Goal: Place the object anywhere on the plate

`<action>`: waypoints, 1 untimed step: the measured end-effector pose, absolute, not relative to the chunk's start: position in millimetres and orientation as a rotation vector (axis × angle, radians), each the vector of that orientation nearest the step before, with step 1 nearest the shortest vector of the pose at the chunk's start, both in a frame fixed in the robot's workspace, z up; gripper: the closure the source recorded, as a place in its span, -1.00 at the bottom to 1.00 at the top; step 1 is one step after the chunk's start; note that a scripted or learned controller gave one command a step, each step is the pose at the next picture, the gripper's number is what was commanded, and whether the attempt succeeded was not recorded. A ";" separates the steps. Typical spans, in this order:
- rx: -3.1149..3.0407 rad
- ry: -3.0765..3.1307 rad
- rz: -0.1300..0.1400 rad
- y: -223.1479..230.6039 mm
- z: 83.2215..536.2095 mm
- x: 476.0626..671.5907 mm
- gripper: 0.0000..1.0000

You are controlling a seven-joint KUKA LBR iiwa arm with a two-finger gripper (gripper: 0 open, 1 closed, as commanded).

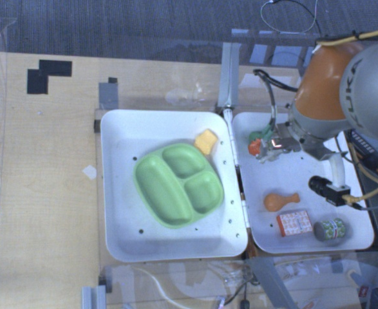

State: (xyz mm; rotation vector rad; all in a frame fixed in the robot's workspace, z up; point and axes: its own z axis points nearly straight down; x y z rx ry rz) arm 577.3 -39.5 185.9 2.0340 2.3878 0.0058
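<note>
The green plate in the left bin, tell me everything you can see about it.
The green plate is a pale green divided dish, smooth and plastic-looking, with rounded corners. It has three compartments: one long and two smaller. It lies flat on the floor of the left bin, turned at an angle to the walls, near the middle. All three compartments look bare. A yellow block sits at its upper right edge, seemingly touching the rim.

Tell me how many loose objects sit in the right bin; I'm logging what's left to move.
4: a red-green item by the claw, an orange drumstick, a red box, a grey can. The arm may hide more.
</note>
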 end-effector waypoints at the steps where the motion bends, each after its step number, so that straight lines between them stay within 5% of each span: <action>1: 1.807 2.566 0.004 37.6 184.6 565.6 1.00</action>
